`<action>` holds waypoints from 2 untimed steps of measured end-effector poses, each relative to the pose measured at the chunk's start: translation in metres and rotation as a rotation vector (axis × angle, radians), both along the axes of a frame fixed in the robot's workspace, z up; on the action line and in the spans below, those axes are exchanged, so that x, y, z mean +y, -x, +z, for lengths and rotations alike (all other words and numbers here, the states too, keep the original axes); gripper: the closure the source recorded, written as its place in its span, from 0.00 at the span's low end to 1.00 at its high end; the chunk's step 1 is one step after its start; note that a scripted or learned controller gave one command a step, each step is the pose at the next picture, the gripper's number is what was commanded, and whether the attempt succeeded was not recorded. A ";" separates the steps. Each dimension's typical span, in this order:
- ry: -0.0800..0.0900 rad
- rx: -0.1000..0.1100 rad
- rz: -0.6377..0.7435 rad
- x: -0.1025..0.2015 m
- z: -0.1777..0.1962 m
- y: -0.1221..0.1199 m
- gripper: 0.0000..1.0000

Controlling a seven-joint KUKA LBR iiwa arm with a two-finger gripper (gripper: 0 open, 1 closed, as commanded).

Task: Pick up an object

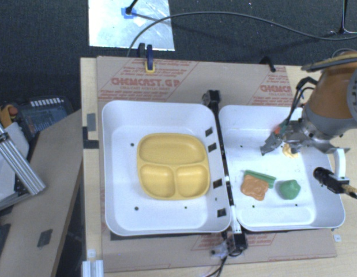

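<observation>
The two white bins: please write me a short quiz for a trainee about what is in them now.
1. True or false: the yellow divided tray lies in the left bin.
2. Which item lies nearest the right bin's front edge? A. orange piece B. green lump C. green stick
3. Fill in: the gripper is above the ____ bin.

Key: 1 true; 2 B; 3 right.

the flat brown cardboard sheet (166,77) under the two white bins carries red printed letters reading "chemcast gp" at its top left; the same red print at top right is partly hidden.
</observation>
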State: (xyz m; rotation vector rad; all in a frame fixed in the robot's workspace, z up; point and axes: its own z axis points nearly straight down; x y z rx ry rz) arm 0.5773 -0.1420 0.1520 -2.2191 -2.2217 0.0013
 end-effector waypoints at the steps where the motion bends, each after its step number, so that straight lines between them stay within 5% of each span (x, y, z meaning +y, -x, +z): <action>1: 0.002 -0.006 0.000 -0.001 0.013 -0.001 1.00; 2: 0.002 -0.008 0.003 -0.001 0.067 -0.003 1.00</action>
